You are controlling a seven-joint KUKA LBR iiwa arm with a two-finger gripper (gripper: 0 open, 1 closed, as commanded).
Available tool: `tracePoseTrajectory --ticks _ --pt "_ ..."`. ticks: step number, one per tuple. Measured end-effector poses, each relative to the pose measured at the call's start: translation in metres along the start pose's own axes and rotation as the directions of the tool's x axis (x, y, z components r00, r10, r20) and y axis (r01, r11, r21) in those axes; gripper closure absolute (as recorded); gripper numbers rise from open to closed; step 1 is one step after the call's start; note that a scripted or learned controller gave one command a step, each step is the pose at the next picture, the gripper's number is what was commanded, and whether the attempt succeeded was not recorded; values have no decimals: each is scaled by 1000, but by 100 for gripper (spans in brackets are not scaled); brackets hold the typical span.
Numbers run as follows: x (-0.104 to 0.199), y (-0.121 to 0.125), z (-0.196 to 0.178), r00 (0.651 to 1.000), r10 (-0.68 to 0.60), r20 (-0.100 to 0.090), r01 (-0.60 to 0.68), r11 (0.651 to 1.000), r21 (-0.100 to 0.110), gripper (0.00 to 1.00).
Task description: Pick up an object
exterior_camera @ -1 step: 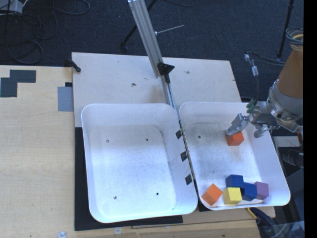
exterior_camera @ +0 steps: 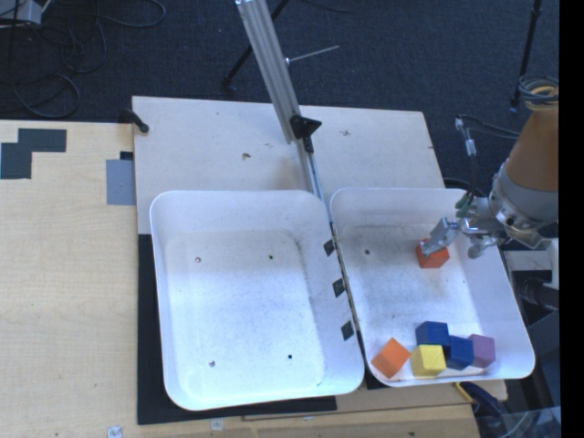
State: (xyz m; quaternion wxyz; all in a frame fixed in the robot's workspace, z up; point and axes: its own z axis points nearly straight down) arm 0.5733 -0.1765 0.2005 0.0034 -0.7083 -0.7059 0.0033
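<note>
Bench [exterior_camera: 383,149]: pale board carrying two shallow white bins side by side, with a slanted aluminium rail [exterior_camera: 272,67] rising from the seam between them toward the top of the view.

Left bin [exterior_camera: 173,245]: only small dark specks on its floor.

Right bin [exterior_camera: 365,217]: holds all the blocks.

Arm [exterior_camera: 534,167]: enters from the right, orange band visible above the wrist, wrist over the right bin's upper right part.

Gripper [exterior_camera: 445,241]: reaches leftward and down over the right bin's upper middle. One grey finger [exterior_camera: 442,234] sits on the top left of the red block [exterior_camera: 433,256]; the second finger is not distinguishable. Cannot tell whether the fingers are open, closed, or gripping the block.

Red block: on or just above the bin floor, directly under the gripper tip, well apart from the other blocks.

Cluster along the right bin's lower edge: orange block [exterior_camera: 391,357] leftmost, yellow block [exterior_camera: 428,359] just beside it, blue block [exterior_camera: 432,333] behind the yellow one, a second blue block [exterior_camera: 460,351] to the right, and purple block [exterior_camera: 484,348] at the far right. The blue, yellow and purple blocks touch or nearly touch.
</note>
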Motion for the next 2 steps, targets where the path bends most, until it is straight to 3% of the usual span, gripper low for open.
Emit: tracePoseTrajectory --ticks 1,2 --pt "-7 27 90 1000 -1 1 1 1000 -9 0" --pt "43 87 112 1000 -15 4 15 998 53 0"
